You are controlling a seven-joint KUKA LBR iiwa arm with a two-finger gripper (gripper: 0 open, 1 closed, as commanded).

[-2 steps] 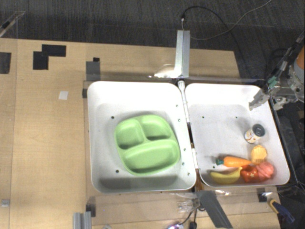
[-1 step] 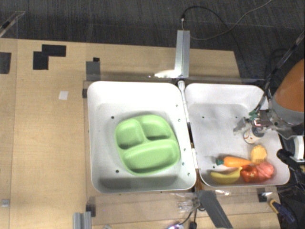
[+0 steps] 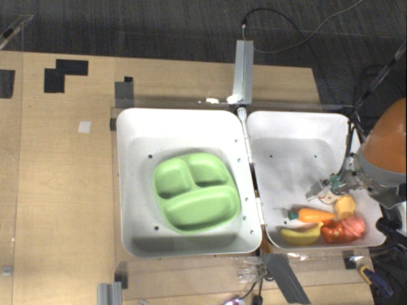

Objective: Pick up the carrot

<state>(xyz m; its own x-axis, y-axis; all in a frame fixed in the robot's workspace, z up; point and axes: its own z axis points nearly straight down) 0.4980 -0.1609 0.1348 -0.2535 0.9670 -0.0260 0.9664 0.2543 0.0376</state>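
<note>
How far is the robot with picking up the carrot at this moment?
Nothing looks done yet: the carrot lies on the floor of the right bin, beside the banana and the red pepper. In hand: the gripper hangs low just above the food pile, close to the carrot but not on it. Left: to grasp the carrot and lift it.

A rounded orange band (image 3: 389, 132) tops the grey arm (image 3: 381, 182). Below it sits a small metallic gripper (image 3: 327, 189) with thin dark cables above.
</note>
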